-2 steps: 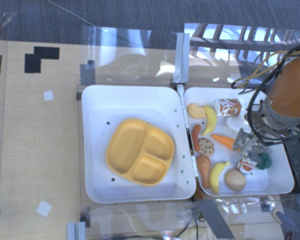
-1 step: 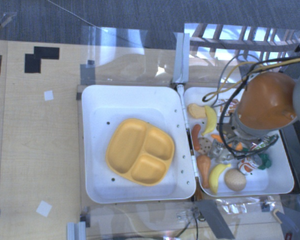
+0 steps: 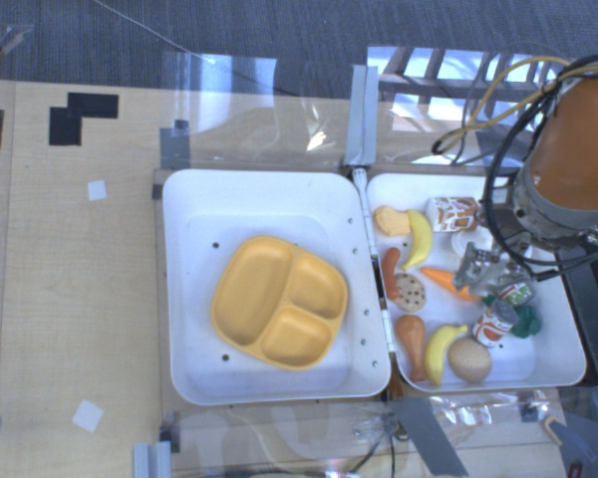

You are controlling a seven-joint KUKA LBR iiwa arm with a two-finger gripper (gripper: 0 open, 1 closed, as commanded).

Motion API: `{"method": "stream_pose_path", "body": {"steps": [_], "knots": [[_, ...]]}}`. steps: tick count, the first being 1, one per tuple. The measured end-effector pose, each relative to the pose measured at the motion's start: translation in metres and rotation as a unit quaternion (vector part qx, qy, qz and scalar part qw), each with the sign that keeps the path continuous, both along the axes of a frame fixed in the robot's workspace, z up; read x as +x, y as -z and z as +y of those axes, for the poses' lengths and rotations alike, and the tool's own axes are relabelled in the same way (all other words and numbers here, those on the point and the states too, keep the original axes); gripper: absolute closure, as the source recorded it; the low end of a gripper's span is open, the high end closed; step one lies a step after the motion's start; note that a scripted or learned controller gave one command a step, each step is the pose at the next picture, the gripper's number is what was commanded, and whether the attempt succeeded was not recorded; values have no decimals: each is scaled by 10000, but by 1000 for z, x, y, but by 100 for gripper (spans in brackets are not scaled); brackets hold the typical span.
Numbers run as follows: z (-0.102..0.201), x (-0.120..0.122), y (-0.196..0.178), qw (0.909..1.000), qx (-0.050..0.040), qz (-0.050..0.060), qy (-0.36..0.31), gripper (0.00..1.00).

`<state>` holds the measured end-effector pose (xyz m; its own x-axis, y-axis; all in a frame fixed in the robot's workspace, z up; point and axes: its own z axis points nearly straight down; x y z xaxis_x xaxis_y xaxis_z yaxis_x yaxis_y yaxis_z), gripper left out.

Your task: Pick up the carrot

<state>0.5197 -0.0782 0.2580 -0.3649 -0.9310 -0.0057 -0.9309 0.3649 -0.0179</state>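
Observation:
The carrot (image 3: 441, 279) is a small orange cone lying in the right bin (image 3: 568, 366), its thin tip pointing left toward a cookie (image 3: 410, 290). Its thick right end runs under my gripper (image 3: 476, 270), which hangs low over the middle of that bin, directly above that end. The grey wrist and orange band (image 3: 576, 147) rise behind it at the right and cover the bin's far right corner. From this angle I cannot make out whether the carrot is held.
Around the carrot lie a banana (image 3: 419, 237), a sausage (image 3: 391, 267), a drumstick (image 3: 411, 335), a second banana (image 3: 439, 353), a round brown roll (image 3: 468, 358), small cans (image 3: 494, 327) and a green piece (image 3: 525, 320). The left bin (image 3: 194, 227) holds a yellow divided plate (image 3: 279, 300).

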Motion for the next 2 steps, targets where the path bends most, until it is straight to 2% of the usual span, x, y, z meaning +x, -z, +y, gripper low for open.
{"method": "stream_pose_path", "body": {"steps": [1, 2], "knots": [[0, -1, 4, 10000, 12, 41, 4, 0], [-27, 4, 143, 9955, 31, 108, 945, 0]]}}
